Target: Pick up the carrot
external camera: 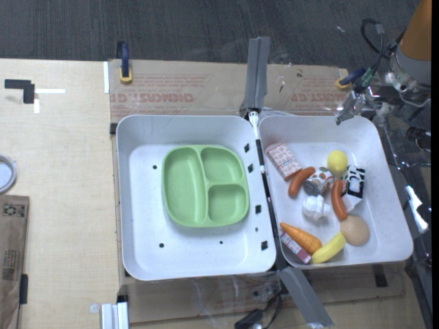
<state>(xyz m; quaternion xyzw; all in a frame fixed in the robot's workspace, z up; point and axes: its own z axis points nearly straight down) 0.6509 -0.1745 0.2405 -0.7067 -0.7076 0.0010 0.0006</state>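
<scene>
- Pincer (pixel 351 107) up over the back edge of the right bin (pixel 388 157), near its far corner.
- Cannot tell if spread or pressed together; too small and dark to make out.
- Nothing seen pinched in it.
- Grey arm with orange band (pixel 420 27) just behind the pincer, off to the right.
- Carrot (pixel 300 237) well apart from the pincer, way down at the front of the right bin, near the wall next to the left bin.
- Lying flat, thin end pointing to the bin's left wall, not lifted.
- Yellow banana (pixel 329 247) touching the carrot's thick end, just as far from the pincer.
- Brown round potato (pixel 354 230) beside the banana, straight in front of the pincer but far off.
- Yellow lemon (pixel 337 161) nearest to the pincer, just in front of it.
- Black and white box (pixel 354 181) right past the lemon.
- Two red sausages, one (pixel 301 181) to the left of the lemon, one (pixel 338 199) under it.
- Pink packet (pixel 283 160) in front of the pincer and off to its left.
- Left bin (pixel 137 204) far to the left of the pincer, with a green plate (pixel 206 185) in the middle.
- Both bins side by side on the desk (pixel 55 142).
</scene>
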